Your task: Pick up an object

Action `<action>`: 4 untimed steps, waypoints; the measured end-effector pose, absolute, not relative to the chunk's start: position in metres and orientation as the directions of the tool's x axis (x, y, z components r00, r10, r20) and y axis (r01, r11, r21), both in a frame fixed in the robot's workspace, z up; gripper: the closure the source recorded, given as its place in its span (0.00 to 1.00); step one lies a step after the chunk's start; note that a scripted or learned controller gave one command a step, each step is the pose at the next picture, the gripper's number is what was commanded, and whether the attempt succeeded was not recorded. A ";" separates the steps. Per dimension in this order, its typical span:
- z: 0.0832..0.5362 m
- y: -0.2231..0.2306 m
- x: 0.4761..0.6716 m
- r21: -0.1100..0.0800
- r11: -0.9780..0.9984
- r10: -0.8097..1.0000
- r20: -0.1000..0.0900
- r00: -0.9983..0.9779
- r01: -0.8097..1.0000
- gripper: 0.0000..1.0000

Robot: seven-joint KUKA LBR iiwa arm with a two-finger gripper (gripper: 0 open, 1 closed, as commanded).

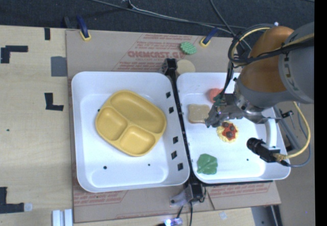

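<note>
In the right bin (240,166) lie a tan slice of toast (197,113), a green leafy piece (207,163), a yellow and red food piece (228,131) and an orange-red piece (214,94) partly hidden by the arm. My gripper (214,117) hangs low over the bin's middle, just right of the toast and left of the yellow and red piece. Its dark fingers are seen from above and their gap is hidden. Nothing shows between them.
The left bin (87,168) holds a yellow divided plate (131,122). A green dotted disc (188,47) lies on the cardboard behind the bins. Cables cross the dark floor at the back. A black cylinder (259,149) on the arm sticks out over the right bin's front.
</note>
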State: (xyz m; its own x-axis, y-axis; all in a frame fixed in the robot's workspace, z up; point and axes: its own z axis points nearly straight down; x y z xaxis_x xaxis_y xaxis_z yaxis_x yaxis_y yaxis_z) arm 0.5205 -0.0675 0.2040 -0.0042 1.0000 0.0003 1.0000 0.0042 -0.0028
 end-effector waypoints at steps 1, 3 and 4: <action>0.200 -0.008 0.520 -0.002 0.006 1.000 0.001 -0.006 1.000 1.00; 0.218 0.094 0.514 -0.001 0.007 1.000 0.001 -0.007 1.000 1.00; 0.217 0.092 0.514 -0.002 0.003 1.000 0.000 -0.003 1.000 0.00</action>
